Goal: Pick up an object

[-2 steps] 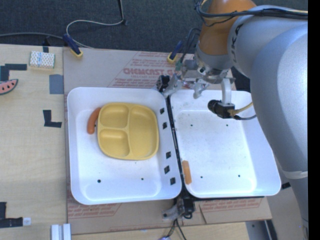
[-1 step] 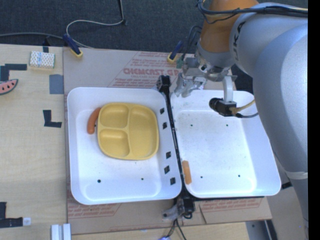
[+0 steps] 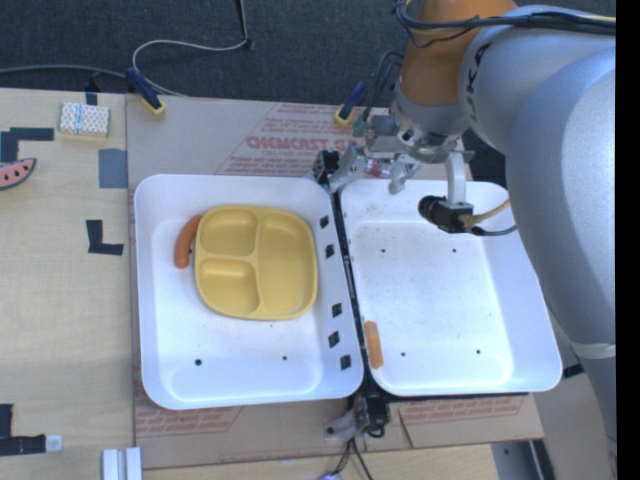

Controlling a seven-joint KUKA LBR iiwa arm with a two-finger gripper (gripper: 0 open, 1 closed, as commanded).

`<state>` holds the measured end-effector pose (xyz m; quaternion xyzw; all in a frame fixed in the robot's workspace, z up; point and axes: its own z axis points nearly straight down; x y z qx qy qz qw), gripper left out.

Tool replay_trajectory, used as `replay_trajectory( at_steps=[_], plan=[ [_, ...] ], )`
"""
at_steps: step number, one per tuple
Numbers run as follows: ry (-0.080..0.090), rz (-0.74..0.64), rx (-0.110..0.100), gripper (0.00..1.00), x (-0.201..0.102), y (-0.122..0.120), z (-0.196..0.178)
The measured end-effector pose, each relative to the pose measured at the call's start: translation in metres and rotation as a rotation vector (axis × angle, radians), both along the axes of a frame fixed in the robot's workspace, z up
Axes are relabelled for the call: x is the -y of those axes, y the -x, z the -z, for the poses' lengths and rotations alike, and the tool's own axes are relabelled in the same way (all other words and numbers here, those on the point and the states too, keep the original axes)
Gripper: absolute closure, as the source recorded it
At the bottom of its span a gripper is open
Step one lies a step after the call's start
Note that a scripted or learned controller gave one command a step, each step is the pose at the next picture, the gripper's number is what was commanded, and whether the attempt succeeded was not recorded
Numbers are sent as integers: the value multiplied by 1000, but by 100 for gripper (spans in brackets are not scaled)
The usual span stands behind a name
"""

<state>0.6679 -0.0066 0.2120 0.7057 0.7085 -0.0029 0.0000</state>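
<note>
A yellow divided plate point(image 3: 255, 261) lies in the left bin point(image 3: 160, 368). An orange sausage-shaped piece point(image 3: 184, 241) rests against the plate's left edge. A smaller orange piece point(image 3: 373, 343) lies in the right bin point(image 3: 520, 358), close against its left wall near the front. My gripper point(image 3: 385, 171) hangs over the far left corner of the right bin, just by the divider between the bins, below the orange band point(image 3: 445, 43). It is well away from both orange pieces. Nothing is seen held in it.
The grey arm point(image 3: 570, 148) covers the right side of the view and overhangs the right bin's far edge. A black cable fitting point(image 3: 445, 213) hangs off the wrist. A patterned block point(image 3: 84, 119) and a watermelon-slice toy point(image 3: 15, 173) lie on the bench at far left.
</note>
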Motion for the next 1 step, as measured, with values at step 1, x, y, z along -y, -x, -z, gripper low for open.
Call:
replay_trajectory(
  at_steps=[1],
  plan=[
    [-1,-1,-1,100,0,0,-9]
  ],
)
